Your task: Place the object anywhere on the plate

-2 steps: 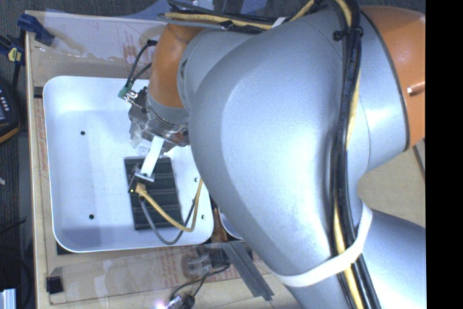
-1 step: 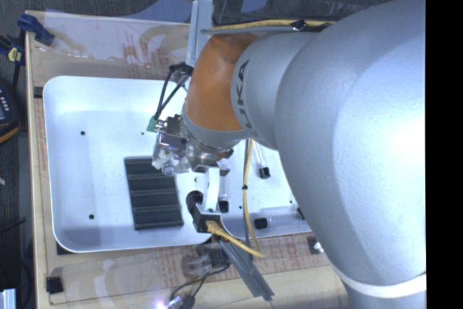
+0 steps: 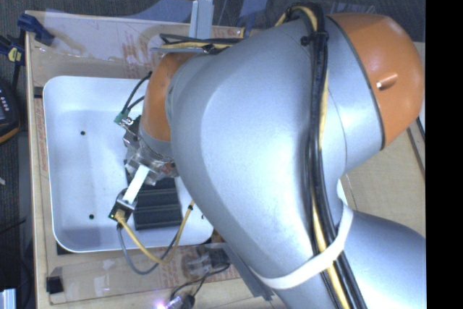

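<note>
The arm (image 3: 275,155) hides both the object and the plate.

Bulky grey arm (image 3: 275,155), orange band, black and yellow cables, white strap

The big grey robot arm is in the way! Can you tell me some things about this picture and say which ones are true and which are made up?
1. The big grey robot arm has a shiny orange part. True.
2. The shallow white plastic bin is round like a bowl. False: it is a rectangle with rounded corners.
3. The robot's hand is over the white bin. True.
4. A yellow cable loops below the hand. True.
5. The arm comes in from the left of the picture. False: it reaches in from the right.
6. The bin sits on a green tablecloth. False: it sits on a light wooden bench.
</note>
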`<state>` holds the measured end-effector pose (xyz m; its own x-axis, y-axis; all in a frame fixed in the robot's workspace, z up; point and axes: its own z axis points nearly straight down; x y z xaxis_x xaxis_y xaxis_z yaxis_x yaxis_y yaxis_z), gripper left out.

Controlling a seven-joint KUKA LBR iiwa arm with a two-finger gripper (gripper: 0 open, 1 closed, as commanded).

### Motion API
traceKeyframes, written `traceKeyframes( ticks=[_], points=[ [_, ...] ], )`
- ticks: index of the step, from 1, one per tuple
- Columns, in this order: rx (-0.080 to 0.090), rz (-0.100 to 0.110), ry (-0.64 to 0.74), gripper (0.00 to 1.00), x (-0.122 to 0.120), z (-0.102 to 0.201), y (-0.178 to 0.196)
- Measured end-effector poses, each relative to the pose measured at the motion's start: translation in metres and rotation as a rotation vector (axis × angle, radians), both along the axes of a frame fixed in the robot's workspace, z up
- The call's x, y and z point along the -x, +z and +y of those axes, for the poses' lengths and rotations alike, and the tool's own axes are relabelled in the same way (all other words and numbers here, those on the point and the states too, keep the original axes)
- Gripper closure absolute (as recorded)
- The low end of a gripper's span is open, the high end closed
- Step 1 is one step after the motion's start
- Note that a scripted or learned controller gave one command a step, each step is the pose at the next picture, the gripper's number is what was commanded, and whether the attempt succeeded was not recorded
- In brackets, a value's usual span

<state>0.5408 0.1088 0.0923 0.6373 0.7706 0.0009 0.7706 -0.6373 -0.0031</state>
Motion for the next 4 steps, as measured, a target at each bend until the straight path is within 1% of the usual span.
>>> traceKeyframes(
  ticks=[1, 2, 3, 4],
  points=[
    [0.002, 0.006, -0.343, 1.00, 0.039, 0.088, -0.001],
    [0.001, 0.002, -0.199, 1.00, 0.012, 0.059, 0.140],
    [0.006, 0.008, -0.493, 1.00, -0.022, -0.009, 0.088],
    [0.001, -0.002, -0.474, 1.00, -0.074, 0.063, 0.140]
  ],
)
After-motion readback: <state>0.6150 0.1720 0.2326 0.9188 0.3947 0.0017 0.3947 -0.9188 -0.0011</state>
